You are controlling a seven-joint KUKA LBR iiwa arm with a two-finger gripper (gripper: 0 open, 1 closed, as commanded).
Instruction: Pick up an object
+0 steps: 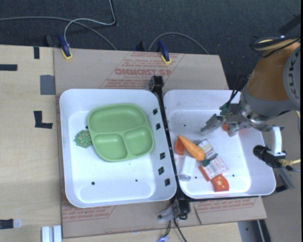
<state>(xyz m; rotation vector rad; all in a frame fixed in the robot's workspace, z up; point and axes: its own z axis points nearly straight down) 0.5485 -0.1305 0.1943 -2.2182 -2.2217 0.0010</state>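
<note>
Grey metal fingers of my gripper [219,123] hang over the upper middle of the right bin [192,97], and from this slant I cannot tell how the jaws stand, nor do I see anything between them; my likeliest target, the orange carrot [191,147], lies below and to the left of the jaws as the camera sees it, near but apart from them, its long axis running on a diagonal from upper left to lower right, so I judge the coming move needs a shift down and leftward with the fingers turned across that axis; just beyond the carrot sit a small printed packet [206,147], a red and white packet [212,167] and a red piece [220,184]; left of the carrot, the left bin [70,150] holds a green divided plate [121,131] with a small green leafy toy [83,138] touching the plate's left edge.
</note>
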